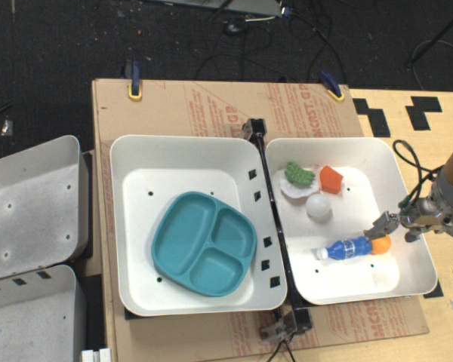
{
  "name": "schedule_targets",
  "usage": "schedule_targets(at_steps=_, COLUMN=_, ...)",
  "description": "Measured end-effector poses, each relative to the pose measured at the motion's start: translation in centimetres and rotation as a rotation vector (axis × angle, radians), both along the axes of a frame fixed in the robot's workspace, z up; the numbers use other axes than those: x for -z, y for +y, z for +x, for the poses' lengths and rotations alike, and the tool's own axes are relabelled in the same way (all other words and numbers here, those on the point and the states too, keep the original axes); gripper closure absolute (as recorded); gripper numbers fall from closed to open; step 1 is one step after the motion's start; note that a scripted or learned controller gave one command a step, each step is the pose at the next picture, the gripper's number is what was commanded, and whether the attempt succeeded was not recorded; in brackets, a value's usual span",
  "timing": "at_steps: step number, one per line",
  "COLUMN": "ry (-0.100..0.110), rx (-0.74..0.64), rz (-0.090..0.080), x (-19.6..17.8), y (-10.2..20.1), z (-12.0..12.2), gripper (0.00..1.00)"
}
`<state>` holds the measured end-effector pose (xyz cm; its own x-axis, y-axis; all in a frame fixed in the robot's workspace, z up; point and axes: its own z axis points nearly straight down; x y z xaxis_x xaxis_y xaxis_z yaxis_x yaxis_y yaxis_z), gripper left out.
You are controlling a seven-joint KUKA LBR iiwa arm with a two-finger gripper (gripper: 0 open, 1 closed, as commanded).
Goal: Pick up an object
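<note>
The tool (pixel 392 228) sits at the right bin's (pixel 377 153) right side, and I cannot tell its state. A blue bottle (pixel 347 249) lies just beside it. A white ball (pixel 318 206), orange block (pixel 330 179) and green toy (pixel 298 175) sit farther back. A teal tray (pixel 204 243) fills the left bin (pixel 136 153).

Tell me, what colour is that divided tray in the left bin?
Teal blue; the tray shows plainly in the overhead camera view.

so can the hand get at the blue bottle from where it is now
Probably yes. The hand sits at the right bin's right rim, just beside the blue bottle's orange end. Nothing lies between them; the white ball sits off to the side.
</note>
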<state>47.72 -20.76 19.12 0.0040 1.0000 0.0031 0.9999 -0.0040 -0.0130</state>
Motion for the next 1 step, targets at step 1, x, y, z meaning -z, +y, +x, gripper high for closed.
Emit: schedule_targets(at_steps=1, ry=-0.013, rx=-0.005, rz=-0.003, x=-0.62, y=0.06, z=0.34, gripper=0.0)
